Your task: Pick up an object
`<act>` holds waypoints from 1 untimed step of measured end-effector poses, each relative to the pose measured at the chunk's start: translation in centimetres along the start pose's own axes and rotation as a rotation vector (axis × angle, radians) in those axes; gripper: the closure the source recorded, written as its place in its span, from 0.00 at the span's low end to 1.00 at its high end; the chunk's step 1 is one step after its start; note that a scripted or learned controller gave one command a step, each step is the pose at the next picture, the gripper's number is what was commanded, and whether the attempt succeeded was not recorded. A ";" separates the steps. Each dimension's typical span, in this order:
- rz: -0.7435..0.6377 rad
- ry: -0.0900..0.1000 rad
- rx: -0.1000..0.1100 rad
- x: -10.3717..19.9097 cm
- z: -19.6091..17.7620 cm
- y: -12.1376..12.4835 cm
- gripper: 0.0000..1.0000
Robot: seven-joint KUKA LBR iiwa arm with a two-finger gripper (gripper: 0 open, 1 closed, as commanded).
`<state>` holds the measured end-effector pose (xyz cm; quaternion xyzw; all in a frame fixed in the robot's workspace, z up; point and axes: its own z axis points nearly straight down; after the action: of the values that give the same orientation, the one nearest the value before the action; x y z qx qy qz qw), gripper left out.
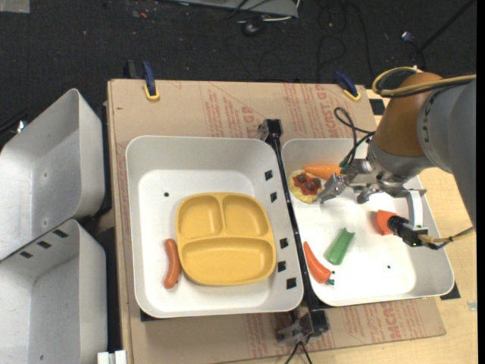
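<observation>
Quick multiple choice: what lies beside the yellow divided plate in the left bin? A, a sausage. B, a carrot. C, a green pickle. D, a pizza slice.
A: a sausage lies on the left bin floor just left of the yellow divided plate.

The right bin holds 5 loose items. A green pickle-shaped piece lies tilted near the middle of the bin floor. Just beside it to the lower left, an orange-red chili lies slanted, its dark tip toward the bin's front. A small pizza slice with red toppings rests at the bin's upper left, touching an orange carrot lying crosswise above it. An orange-red piece sits near the right wall.

In the left bin, a yellow 3-compartment tray lies flat, with a red sausage just beside its left edge.
</observation>
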<state>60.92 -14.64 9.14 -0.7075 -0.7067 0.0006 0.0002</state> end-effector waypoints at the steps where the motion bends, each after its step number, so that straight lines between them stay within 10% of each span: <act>1: 0.000 -0.001 -0.003 0.0 -1.2 0.1 1.00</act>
<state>60.99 -14.61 10.32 -0.7075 -0.7068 -0.0004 -0.0013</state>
